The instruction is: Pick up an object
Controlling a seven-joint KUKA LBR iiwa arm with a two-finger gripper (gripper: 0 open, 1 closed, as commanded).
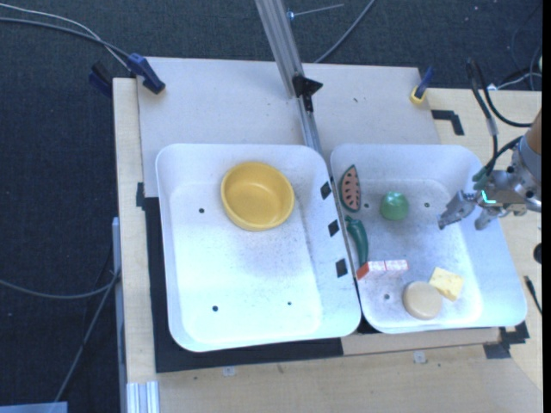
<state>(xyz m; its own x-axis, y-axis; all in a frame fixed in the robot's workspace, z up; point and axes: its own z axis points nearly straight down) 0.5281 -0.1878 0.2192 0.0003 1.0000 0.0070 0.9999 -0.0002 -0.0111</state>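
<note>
Desk [224,101]: carries two shallow white bins side by side, clamped at the corners so nothing slides.
Left bin [250,317]: set beside its twin, rims touching along the middle; probably meant as the drop side.
Right bin [495,299]: crowded with small items, so likely the picking side, nearest the arm's reach.
Yellow bowl [257,195]: upright in the far part of the left bin, alone there.
Gripper [461,214]: over the right bin's right edge, tilted toward the open floor; jaws seemingly spread, nothing between them.
Round beige piece [422,300]: near front of right bin, touching the yellow cheese wedge [447,283].
Green ball [394,206]: mid-bin, apart from neighbours, the closest free thing to the gripper and a plausible target.
Watermelon slice [349,188]: against the left wall, hard to straddle there.
Green pepper [357,239]: lying along that same wall.
Red-and-white block [382,268]: flat, just beside the pepper's lower end.
</note>
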